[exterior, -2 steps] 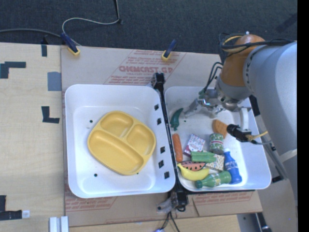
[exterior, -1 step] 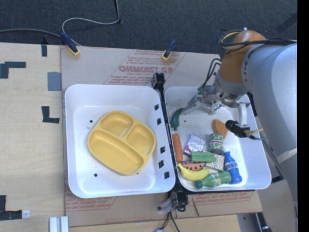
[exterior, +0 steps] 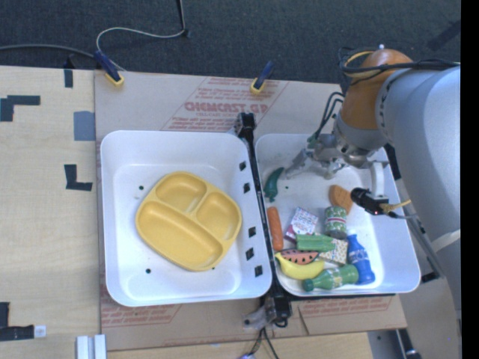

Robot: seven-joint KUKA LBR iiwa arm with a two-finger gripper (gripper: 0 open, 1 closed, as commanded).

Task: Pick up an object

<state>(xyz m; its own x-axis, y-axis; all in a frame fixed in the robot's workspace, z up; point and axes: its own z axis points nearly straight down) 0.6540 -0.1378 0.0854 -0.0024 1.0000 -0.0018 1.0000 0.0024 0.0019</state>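
I am seeing my gripper [exterior: 318, 159] hovering over the right bin's [exterior: 397, 275] far edge, fingers spreading open, gripping nothing, toys [exterior: 323, 254] crowding its near edge.

Robot lab: bench [exterior: 45, 200] with taped cardboard [exterior: 217, 107], clamps [exterior: 262, 77], cables [exterior: 142, 32].

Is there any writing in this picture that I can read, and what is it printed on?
"CHEMCAST GP": red print on the brown cardboard sheet under the bins; the smaller lines below it are too blurred to read.
Small packet in the right bin: printed, but too small to read.
Blue bottle: label unreadable.
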